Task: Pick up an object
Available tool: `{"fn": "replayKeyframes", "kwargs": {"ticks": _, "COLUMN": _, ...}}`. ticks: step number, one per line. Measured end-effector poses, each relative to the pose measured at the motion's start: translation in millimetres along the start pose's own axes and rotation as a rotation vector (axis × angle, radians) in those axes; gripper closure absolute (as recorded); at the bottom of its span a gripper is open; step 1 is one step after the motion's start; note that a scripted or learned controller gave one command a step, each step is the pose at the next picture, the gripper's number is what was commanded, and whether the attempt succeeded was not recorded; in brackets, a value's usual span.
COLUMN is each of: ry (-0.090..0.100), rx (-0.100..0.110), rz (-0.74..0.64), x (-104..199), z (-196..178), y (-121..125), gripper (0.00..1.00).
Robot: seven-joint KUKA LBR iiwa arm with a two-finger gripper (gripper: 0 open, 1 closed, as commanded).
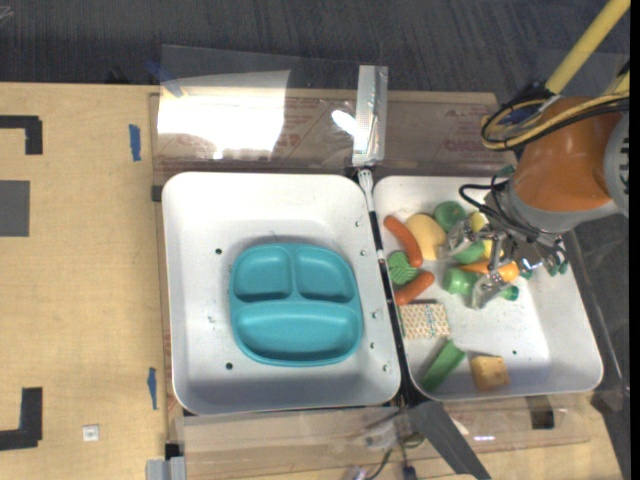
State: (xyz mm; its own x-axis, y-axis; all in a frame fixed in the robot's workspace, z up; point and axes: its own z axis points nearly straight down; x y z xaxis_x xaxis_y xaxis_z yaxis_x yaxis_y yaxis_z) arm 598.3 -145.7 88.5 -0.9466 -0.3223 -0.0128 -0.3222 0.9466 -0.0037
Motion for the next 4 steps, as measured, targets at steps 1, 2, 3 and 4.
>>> {"fn": "replayKeyframes", "kwargs": {"ticks": 1, "ry": 0.003, "rx": 0.002, "rz": -0.155, "x": 31.2, "z": 0.6, "y": -73.5, "gripper": 0.00}}
{"fn": "replayKeyframes", "kwargs": {"ticks": 2, "ry": -0.005, "rx": 0.003, "rz": -0.155, "x": 27.3, "z": -9.6, "y": -72.1, "gripper": 1.00}}
{"fn": "replayKeyframes", "kwargs": {"ticks": 3, "ry": -0.003, "rx": 0.001, "rz": -0.155, "x": 27.7, "z": -8.8, "y": -71.8, "gripper": 0.00}}
{"fn": "replayKeyframes", "kwargs": {"ticks": 4, "ry": 0.008, "rx": -0.003, "rz": -0.236, "x": -22.7, "z": 1.3, "y": -43.9, "gripper": 0.00}}
